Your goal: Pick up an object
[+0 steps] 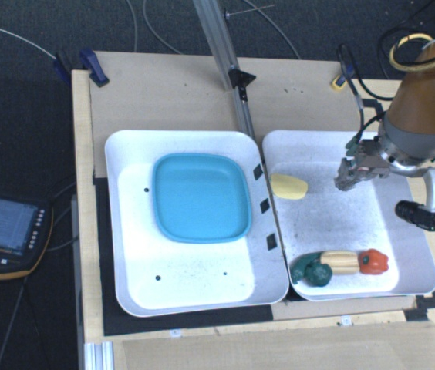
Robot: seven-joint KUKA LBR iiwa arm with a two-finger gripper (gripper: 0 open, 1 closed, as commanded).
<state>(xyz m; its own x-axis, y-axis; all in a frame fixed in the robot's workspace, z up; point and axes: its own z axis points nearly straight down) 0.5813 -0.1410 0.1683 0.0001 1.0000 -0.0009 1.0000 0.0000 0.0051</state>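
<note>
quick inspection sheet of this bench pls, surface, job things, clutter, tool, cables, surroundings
surface: wooden bench bearing a left bin and a right bin side by side
job's things: yellow piece at the right bin's left wall; green toy, tan stick and red toy in a row along its near edge
clutter: blue tray in the left bin; blue clamp at the bench's far left corner
grippers: tool over the right bin's far part, nothing seen between its fingers
cables: loops on the floor beyond the bench; yellow coil by the arm
surroundings: handheld pendant on the floor, left
</note>
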